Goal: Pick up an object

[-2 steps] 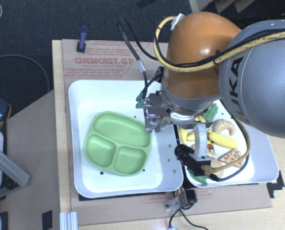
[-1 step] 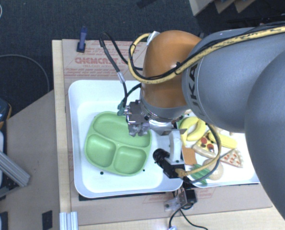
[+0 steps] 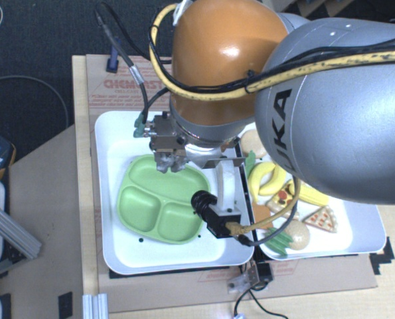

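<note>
I am a big grey arm with an orange band, and I reach in over 2 shallow white bins. My gripper point(image 3: 171, 165) hangs low over the left white bin point(image 3: 111, 178). Under it lies a light green plastic plate with 3 hollows point(image 3: 151, 201). The plate takes up most of that bin and lies flat. My gripper is right at the far edge of the plate, above its biggest hollow. I cannot tell if it touches the plate. I cannot tell how wide my gripper is open, and I see nothing held in it. The right white bin point(image 3: 363, 234) is just beside the left one. In it lies a yellow toy banana point(image 3: 267, 177), close to the wall between the 2 bins. A toy pizza slice with red dots point(image 3: 322, 219) lies flat further right. Near the front of that bin sit a pale round toy point(image 3: 298, 235) and a dark green toy point(image 3: 277, 243), touching each other.
</note>
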Controlling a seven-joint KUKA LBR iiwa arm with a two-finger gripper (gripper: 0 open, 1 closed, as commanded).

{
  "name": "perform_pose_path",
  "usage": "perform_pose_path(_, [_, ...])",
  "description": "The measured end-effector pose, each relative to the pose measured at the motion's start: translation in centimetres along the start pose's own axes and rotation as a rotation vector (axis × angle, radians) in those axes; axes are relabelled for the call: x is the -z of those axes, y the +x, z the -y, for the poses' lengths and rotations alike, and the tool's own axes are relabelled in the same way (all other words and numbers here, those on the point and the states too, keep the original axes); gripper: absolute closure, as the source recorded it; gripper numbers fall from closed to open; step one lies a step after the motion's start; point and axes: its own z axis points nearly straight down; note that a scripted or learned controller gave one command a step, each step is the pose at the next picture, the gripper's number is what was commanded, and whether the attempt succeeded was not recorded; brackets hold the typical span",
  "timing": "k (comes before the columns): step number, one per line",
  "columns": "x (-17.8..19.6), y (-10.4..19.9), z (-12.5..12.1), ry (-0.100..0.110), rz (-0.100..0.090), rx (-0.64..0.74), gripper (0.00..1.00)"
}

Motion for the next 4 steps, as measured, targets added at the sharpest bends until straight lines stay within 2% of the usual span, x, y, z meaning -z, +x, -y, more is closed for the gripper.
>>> perform_pose_path(1, [7.6,-3.4,-5.5,-0.003,0.005,-0.013,1.0])
perform_pose_path(2, [-2.6,-8.2,-1.1,0.023,0.011,-0.015,1.0])
perform_pose_path(3, [-12.5,-8.1,0.4,0.024,0.011,-0.011,1.0])
perform_pose_path(4, [-10.4,-14.0,-5.6,0.004,0.009,-0.016,1.0])
